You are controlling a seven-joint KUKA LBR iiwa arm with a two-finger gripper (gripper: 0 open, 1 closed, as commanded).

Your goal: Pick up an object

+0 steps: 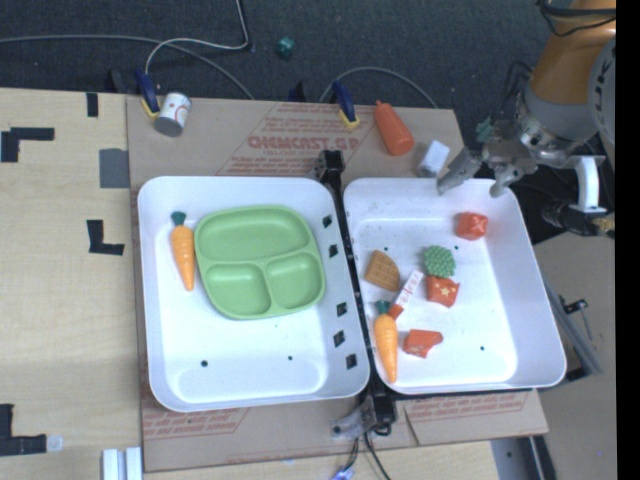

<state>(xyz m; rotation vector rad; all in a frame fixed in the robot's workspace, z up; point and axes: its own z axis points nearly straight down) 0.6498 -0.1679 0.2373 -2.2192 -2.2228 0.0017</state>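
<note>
Grey arm (pixel 578 98) showing orange band above wrist; two dark metal fingers (pixel 458 171) tapering from gripper (pixel 478 176), possibly cabled.

open floor in right bin's (pixel 520 353) far half, toys (pixel 425 288) crowding its middle

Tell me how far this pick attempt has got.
Nothing looks done yet. The claw hangs open over the far rim of the right bin, nothing between its fingers. The nearest piece, a red toy, lies in the bin, with the green piece and carrot further in. Left: descend onto a piece, close, and lift.
</note>
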